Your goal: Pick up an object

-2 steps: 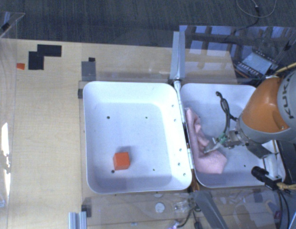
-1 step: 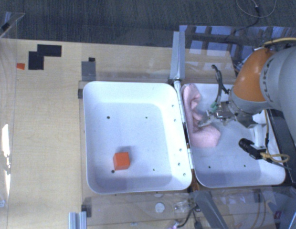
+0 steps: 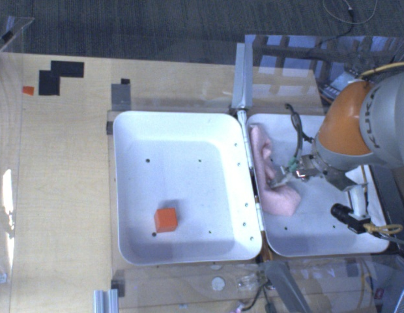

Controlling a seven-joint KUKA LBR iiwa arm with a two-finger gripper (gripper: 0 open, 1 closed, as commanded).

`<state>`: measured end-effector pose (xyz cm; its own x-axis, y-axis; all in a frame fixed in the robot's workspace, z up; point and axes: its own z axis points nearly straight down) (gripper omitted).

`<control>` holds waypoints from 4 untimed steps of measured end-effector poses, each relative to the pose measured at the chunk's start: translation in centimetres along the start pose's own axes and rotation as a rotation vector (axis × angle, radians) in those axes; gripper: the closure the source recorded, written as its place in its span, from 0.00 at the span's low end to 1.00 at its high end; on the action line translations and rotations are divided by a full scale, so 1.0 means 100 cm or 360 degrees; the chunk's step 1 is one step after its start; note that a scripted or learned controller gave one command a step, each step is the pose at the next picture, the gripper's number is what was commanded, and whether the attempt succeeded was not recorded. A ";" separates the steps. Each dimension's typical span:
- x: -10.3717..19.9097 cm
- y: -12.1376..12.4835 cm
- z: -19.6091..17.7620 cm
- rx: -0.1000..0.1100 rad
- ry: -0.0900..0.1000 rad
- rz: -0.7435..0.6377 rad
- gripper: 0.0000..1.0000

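Observation:
A pink soft object (image 3: pixel 270 175) lies along the left wall of the right bin (image 3: pixel 319 240), stretching from the bin's far left corner down to its middle. My gripper (image 3: pixel 280 177) is low over this pink thing, its metal fingers touching or pressing into it near its lower bulge. Whether the pink thing sits between the fingers is not clear. An orange cube (image 3: pixel 166 220) rests on the floor of the left bin (image 3: pixel 182 135), toward its near left part, far from the gripper.
The arm's grey and orange body covers the right bin's far right part. A metal divider post (image 3: pixel 241 77) stands behind the seam between the bins. Black and orange markers (image 3: pixel 55 77) lie on the wooden bench at far left.

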<state>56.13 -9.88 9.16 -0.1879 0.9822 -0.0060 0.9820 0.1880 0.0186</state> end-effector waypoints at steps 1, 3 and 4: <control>-0.011 -0.044 -0.001 0.0001 0.0000 -0.0062 0.00; -0.024 -0.024 0.000 0.0003 0.0000 0.0016 0.00; -0.005 -0.052 -0.001 -0.0003 -0.0002 -0.0082 0.00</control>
<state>51.10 -11.30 9.15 -0.2379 0.9712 -0.0084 0.9710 0.2381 0.0204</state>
